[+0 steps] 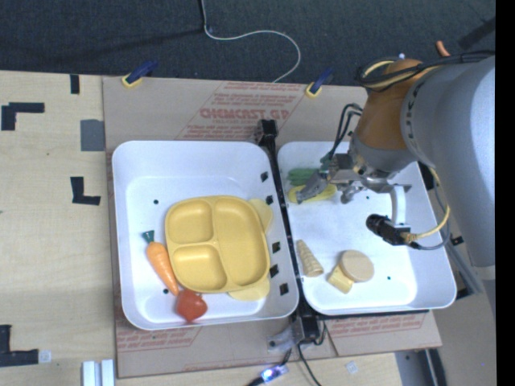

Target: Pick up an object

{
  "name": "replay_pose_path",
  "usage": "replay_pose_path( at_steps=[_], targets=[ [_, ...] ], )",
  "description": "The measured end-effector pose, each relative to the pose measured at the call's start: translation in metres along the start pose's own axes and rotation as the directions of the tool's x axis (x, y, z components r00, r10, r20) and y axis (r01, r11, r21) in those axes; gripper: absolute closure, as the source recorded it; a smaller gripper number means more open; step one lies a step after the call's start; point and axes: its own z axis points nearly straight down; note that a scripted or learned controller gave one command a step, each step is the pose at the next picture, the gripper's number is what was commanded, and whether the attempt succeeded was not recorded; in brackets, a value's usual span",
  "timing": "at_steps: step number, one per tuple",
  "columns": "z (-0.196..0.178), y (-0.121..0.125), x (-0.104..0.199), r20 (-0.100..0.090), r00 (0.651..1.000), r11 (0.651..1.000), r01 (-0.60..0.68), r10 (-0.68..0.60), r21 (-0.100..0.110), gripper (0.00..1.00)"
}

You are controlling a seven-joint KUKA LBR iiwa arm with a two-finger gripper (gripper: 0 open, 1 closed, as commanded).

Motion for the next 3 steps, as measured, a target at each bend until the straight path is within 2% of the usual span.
replay_pose_path(
  at_steps=[1, 2, 3],
  targets=[
    [0.027, 0.0, 0.001, 0.001, 1.0, 1.0, 0.001, -0.001, -0.002, 0.0],
    [0.015, 0.0, 0.001, 0.001, 1.0, 1.0, 0.001, -0.001, -0.003, 1.0],
    [-0.038, 0.01, 0.007, 0.0, 1.0, 1.0, 0.001, -0.001, -0.008, 1.0]
  ],
)
